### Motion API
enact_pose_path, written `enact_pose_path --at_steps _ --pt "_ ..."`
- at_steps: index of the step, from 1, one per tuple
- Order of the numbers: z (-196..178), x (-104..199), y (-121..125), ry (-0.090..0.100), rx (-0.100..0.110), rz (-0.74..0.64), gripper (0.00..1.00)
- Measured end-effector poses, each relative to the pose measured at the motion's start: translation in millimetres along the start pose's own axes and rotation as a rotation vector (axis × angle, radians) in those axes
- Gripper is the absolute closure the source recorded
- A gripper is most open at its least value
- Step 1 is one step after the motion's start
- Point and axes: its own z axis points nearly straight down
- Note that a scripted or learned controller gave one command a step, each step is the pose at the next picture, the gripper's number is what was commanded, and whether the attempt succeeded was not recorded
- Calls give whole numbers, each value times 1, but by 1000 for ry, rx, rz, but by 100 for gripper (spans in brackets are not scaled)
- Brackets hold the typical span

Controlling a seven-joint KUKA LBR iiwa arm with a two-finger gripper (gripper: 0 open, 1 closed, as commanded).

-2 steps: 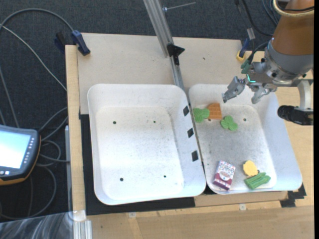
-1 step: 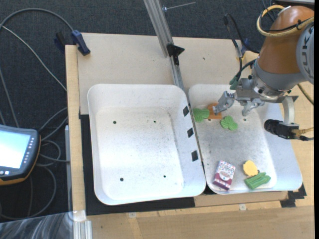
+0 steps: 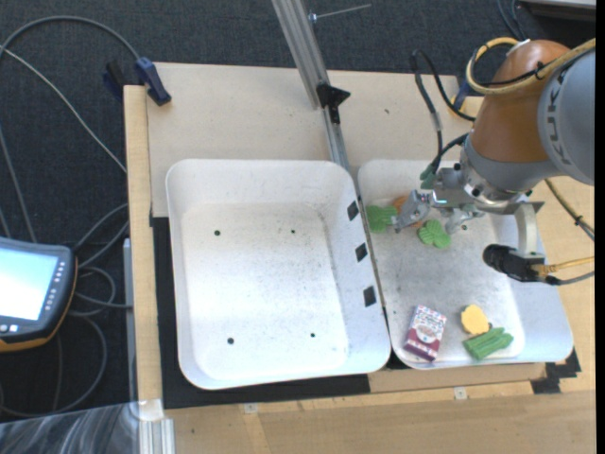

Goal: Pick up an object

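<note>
Gripper (image 3: 427,214) low in the right bin (image 3: 548,322) among green pieces (image 3: 436,235) — finger opening and any hold impossible to tell. Near the front rim — red packet (image 3: 425,332), yellow piece (image 3: 475,320), green bundle (image 3: 488,342).

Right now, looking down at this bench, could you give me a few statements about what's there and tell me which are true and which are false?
1. The tool is above the right bin. True.
2. The small red and white packet lies in the left bin. False: it lies near the right bin's front edge.
3. A yellow piece sits close to a green piece near the right bin's front corner. True.
4. The arm reaches in from the left. False: it comes from the right.
5. A handheld screen sits off the bench's left side. True.
</note>
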Motion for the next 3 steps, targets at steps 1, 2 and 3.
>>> enact_pose_path --at_steps 1,2,3 --pt "44 3 -5 0 0 0 0" --pt "30 3 -3 0 -8 0 100" --pt "-21 -5 4 -3 -15 -1 100"
